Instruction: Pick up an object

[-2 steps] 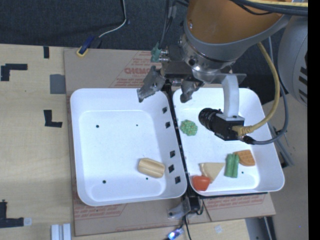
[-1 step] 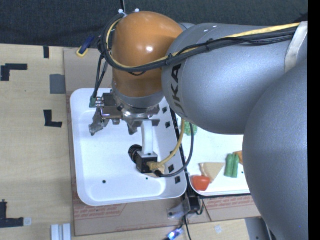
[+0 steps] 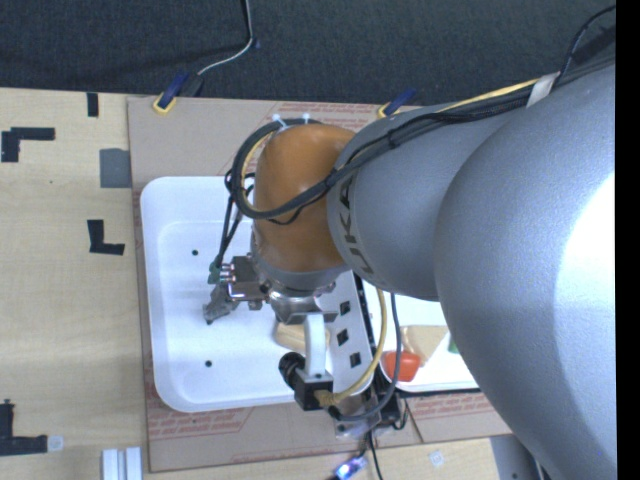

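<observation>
Beneath the wrist, a tan object (image 3: 289,336) peeks out from under the robot's flange, low in the left bin (image 3: 172,298) or at the wall it shares with its neighbour; the arm (image 3: 500,218) hides too much to say which. It is the likeliest thing to pick, though only a sliver of it shows. Further right, a red object (image 3: 402,366) lies near the front rim of the right bin (image 3: 445,381), touching or just beside a pale wedge (image 3: 428,342).

The pincer (image 3: 216,308) hangs low over bare white floor in the left bin, to the left of the tan object and apart from it. Nothing shows in its grasp, and whether it is open or closed I cannot tell.

To do this step well, the pincer should probably come up a little, shift right until it is centred over the tan object, and descend with its jaws spread across the object's narrower side. Closing where it is now would likely catch nothing. A straight, slow descent matters, since the bin wall is close and a slanted approach could push the object against it. The table (image 3: 60,318) around the bins carries nothing worth reaching for.
</observation>
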